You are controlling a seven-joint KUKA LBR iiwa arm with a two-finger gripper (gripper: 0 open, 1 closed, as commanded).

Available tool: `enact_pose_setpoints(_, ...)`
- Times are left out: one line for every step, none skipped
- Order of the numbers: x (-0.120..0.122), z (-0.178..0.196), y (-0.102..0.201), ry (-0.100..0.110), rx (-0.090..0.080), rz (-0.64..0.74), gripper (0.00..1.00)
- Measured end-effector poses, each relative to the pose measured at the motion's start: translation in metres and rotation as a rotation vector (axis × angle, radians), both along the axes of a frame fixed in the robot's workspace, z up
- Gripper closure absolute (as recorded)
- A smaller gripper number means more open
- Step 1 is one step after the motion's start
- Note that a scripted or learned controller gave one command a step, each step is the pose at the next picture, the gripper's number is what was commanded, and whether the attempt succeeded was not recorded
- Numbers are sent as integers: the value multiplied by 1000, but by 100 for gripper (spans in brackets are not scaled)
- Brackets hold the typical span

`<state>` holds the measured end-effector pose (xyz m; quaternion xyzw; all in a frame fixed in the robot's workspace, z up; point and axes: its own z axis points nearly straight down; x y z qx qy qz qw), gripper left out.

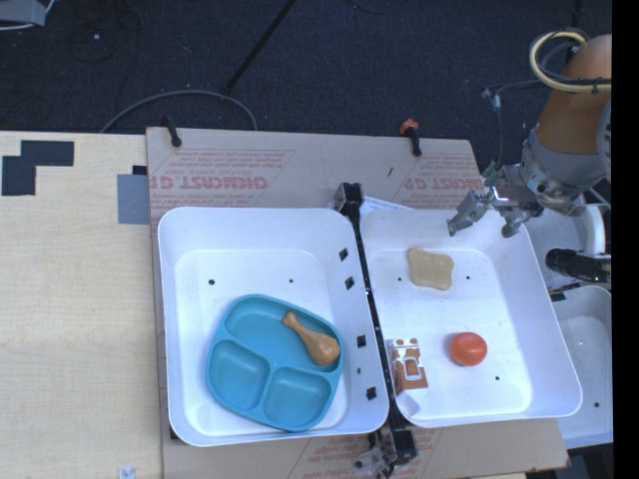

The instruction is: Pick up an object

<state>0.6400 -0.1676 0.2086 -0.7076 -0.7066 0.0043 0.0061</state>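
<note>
Above right bin's (519,257) far rim, open end effector (490,218).

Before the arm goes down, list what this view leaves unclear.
- Gripper, camera view: small and dark over the right bin's far rim; how its fingers stand is unclear.
- Arm: cut off toward the right side, base unseen.
- Small brown-and-white item by the divider: too small to identify.
- Blue tray: the drumstick hides the compartment floor beneath it.
</note>
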Motion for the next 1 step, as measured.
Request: enact_pose_setpoints(3,8,0,-14,-3,2,0)
